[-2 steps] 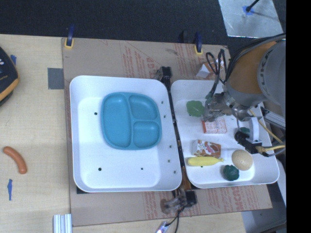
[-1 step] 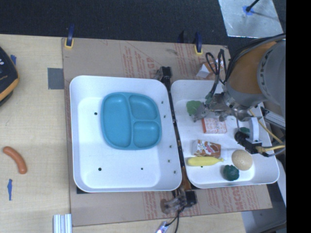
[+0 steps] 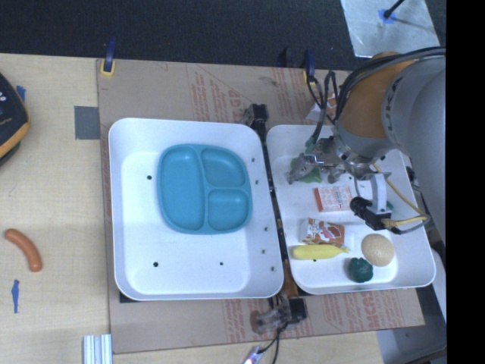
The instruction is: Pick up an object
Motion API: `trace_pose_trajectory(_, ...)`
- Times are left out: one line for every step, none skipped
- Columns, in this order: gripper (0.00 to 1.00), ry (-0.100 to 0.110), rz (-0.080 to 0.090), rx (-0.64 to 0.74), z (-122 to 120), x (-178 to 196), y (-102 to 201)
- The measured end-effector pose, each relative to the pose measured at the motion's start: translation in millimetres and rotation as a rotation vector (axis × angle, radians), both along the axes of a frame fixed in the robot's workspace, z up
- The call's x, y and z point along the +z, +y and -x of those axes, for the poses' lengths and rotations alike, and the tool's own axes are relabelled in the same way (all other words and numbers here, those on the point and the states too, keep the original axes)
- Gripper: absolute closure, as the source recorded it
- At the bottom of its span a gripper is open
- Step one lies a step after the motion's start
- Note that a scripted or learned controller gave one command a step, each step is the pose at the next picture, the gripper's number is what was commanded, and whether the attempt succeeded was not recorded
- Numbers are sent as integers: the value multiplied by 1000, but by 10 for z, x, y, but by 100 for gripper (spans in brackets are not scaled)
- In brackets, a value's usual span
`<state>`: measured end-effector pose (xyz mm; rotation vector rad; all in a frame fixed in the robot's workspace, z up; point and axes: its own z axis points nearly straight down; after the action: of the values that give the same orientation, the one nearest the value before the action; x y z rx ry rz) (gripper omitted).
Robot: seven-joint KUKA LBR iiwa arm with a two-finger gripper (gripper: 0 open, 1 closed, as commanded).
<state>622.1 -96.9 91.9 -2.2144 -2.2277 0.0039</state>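
Objects for picking lie in the right bin [image 3: 424, 275], where the gripper [image 3: 317, 165] is down near the bin's far-left corner. Its metal fingers are hard to separate from a small grey-green object [image 3: 303, 173] right beside them, so I cannot tell how far apart they stand or whether anything is caught between them. Just toward the near side of the gripper lies a small red-and-white packet [image 3: 332, 198]; its print is too small to read. Nearer still is a second packet [image 3: 324, 232], red and brown with a white border, also unreadable. Touching that packet's near edge is a yellow banana [image 3: 318, 253], lying along the bin's length. Toward the near-right corner sit a pale tan ball [image 3: 377, 249] and, just beside it at the near wall, a dark green lump [image 3: 360, 270]. The bin's middle strip on the right is crossed by black and yellow cabling from the arm [image 3: 394, 105], whose orange band hangs over the far-right corner.

The left bin [image 3: 125, 203] carries a blue divided plate [image 3: 204, 187] toward its far side, leaving bare white floor along its near and left edges. Both bins rest on brown cardboard [image 3: 189, 89] with faint red printing I cannot make out. On the bench at the far left lies an orange sausage [image 3: 24, 249].
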Motion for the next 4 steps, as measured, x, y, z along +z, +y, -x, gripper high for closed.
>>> trace_pose_trajectory(0,0,-1,-1,-342,2,-230)
trace_pose_trajectory(0,2,-2,-1,-340,-1,-5)
trace_pose_trajectory(0,0,-1,-3,-341,2,-132)
trace_pose_trajectory(0,2,-2,-2,-340,0,-22)
